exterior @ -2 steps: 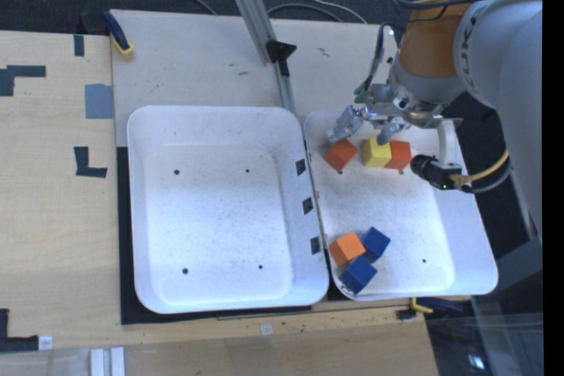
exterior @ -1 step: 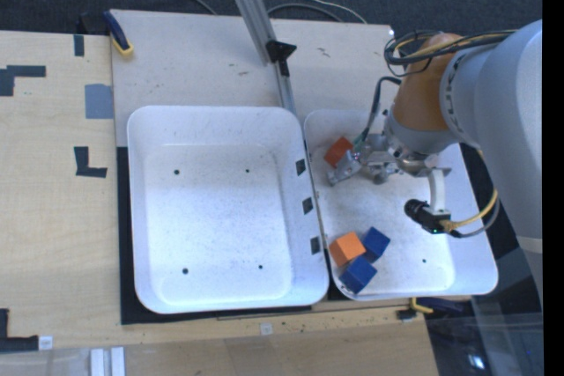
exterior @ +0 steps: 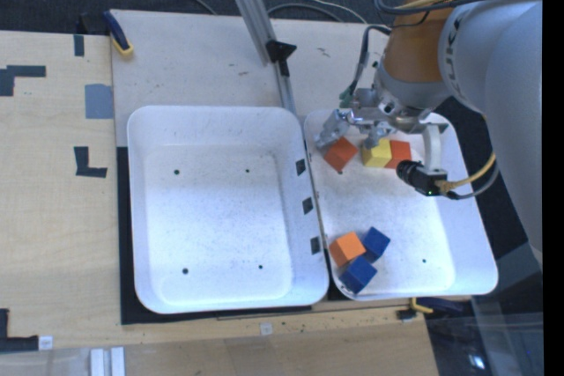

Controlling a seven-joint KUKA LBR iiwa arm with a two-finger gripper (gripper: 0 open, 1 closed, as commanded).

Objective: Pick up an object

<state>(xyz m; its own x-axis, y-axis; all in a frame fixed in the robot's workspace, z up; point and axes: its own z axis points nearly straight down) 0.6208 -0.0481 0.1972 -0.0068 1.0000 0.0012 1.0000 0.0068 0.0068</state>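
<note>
**Pick not yet made: pincer low over far blocks in right bin**

While the grey two-finger pincer [exterior: 352, 129] sits low at the far end of the right shallow white plastic bin [exterior: 458, 264], no object can be seen between its tips, so no grasp is confirmed. Whether it is apart or together, I cannot tell; the wrist hides that. Just near-left of it lies an orange-red cube [exterior: 339, 155], close enough that contact cannot be ruled out. Just right of that sit a yellow cube [exterior: 379, 156] and a second orange-red cube [exterior: 401, 151], side by side. At the near-left corner of the same bin is a cluster: an orange cube [exterior: 347, 246], a blue cube [exterior: 376, 241] and another blue cube [exterior: 358, 274], touching. To the left is a second shallow white plastic bin [exterior: 141, 189].

Judgement: approach done; closing, securing and lifting are all left. Likely target is the orange-red cube by the tips.
</note>
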